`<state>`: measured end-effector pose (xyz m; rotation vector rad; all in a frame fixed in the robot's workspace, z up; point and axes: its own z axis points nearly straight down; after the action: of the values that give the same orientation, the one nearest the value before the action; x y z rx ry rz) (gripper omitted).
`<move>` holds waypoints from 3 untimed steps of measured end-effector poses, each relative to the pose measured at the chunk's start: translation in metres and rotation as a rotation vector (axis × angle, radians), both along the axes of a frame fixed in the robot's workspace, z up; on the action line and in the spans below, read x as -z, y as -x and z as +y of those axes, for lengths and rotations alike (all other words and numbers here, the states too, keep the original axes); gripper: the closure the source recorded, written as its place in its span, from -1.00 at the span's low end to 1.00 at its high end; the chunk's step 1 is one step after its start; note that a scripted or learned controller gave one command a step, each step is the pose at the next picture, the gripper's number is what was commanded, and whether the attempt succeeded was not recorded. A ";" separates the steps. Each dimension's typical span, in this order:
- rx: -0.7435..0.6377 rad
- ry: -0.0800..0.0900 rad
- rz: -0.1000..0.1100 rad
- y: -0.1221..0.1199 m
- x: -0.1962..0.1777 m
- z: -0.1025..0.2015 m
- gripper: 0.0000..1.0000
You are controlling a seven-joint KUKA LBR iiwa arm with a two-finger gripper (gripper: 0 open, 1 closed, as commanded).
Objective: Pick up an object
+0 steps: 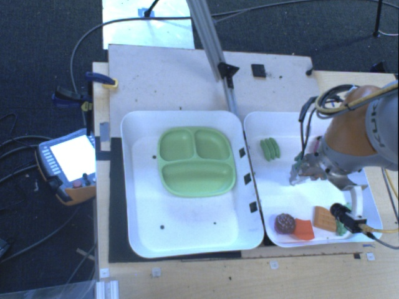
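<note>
Just left of the green pea pod (270, 148), fingers (298, 174) hover apart from it; their spread cannot be told.

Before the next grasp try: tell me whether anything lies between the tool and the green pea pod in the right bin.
Nothing visible does. The tool hangs over bare white floor of the right bin, and the green pea pod lies up-left of it, apart.
</note>
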<state>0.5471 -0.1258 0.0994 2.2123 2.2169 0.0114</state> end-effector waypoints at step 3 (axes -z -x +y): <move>-0.003 -0.001 0.007 -0.007 -0.145 -0.016 1.00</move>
<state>0.5539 -0.1416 0.2445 2.2135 2.2241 0.0042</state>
